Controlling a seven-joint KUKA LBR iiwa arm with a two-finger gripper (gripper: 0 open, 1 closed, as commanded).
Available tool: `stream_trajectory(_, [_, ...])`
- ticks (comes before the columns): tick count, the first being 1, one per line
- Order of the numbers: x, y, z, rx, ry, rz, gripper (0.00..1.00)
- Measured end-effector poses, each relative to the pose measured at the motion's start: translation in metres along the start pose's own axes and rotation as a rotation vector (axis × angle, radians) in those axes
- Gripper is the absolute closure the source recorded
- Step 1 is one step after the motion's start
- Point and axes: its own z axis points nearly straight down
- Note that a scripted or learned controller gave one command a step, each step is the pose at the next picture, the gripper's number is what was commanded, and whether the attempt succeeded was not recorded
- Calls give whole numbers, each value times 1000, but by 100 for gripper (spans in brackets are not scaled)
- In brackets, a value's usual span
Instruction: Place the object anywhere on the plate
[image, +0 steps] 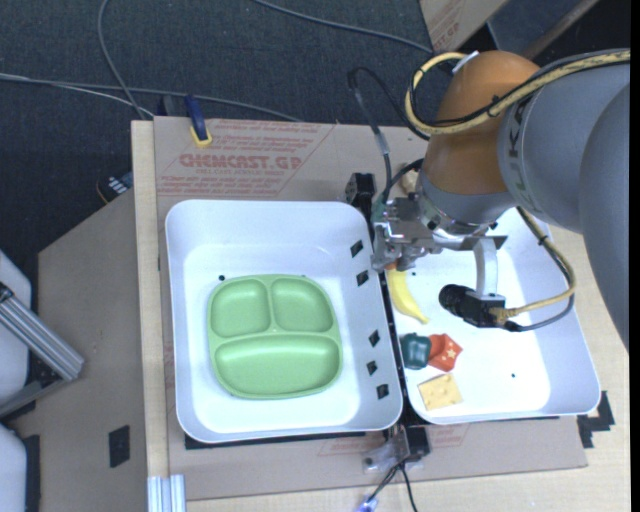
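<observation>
Two white bins (190, 330) were set on a cardboard-covered bench (250, 150); the gripper (398, 262) was seen at the banana's (405, 298) twelve o'clock, finger spread indiscernible.

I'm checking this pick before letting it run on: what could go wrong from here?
1. The tool sits over the top of the banana, right by the right bin's left wall, so a grasp could clip the wall or slip.
2. The teal block, red piece and cheese wedge lie just below the banana and could get knocked.
3. The green plate is in the other bin; the carry must clear both walls.
</observation>
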Motion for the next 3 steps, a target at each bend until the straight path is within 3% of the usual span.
stream_trajectory(2, [98, 14, -16, -6, 0, 0, 100])
stream_trajectory(3, [95, 14, -15, -3, -1, 3, 0])
